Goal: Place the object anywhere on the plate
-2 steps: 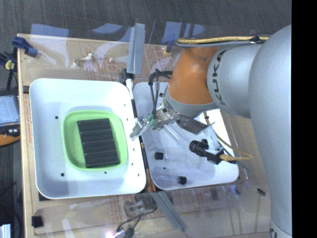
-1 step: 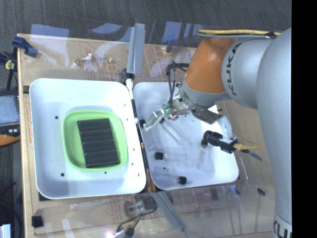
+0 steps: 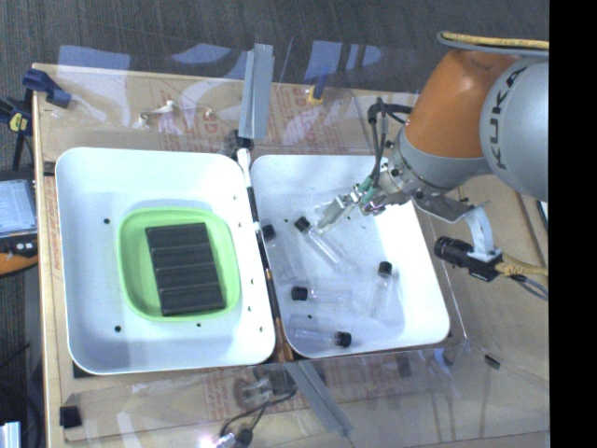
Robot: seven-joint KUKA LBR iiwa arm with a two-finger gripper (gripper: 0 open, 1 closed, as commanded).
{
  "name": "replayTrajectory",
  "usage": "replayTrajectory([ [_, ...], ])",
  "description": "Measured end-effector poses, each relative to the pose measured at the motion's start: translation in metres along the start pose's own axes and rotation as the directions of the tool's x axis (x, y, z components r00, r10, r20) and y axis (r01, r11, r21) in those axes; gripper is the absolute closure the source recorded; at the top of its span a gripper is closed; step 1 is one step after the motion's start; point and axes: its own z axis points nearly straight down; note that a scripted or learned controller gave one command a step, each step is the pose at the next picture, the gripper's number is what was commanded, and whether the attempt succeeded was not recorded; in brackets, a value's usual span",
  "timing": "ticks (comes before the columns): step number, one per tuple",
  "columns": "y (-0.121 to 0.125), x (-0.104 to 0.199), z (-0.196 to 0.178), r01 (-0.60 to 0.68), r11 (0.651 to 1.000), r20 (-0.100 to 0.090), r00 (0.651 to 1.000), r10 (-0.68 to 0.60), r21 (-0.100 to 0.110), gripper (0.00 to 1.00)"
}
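Inspector A: We record two white bins side by side. The left bin (image 3: 84, 250) holds a green plate (image 3: 131, 241) with a dark ribbed block (image 3: 185, 269) lying on it.

Inspector B: Agreed. The right bin (image 3: 424, 297) holds several clear vials with black caps: one near the bin's upper left (image 3: 315, 236), one at the right (image 3: 382, 286), one low in the middle (image 3: 322, 338), and one just left of centre (image 3: 312, 294).

Inspector A: We note the arm (image 3: 485, 110) entering from the upper right of the frame. Its gripper (image 3: 347, 205) is over the upper middle of the right bin, pointing left and down.

Inspector B: The upper-left vial lies just below and left of the gripper tips, close to them; we cannot tell whether they touch. Whether the gripper is wide or narrow, we cannot tell.

Inspector A: All vials lie in the right bin, well apart from the plate.
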Motion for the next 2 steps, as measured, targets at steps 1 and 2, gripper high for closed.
replayTrajectory([
  [1,0.0174,-0.0873,0.0091,0.010,1.000,0.000,1.000,-0.010,0.001,0.00],
  [2,0.0123,-0.0848,0.0093,-0.013,1.000,-0.003,1.000,0.013,0.004,0.00],
])
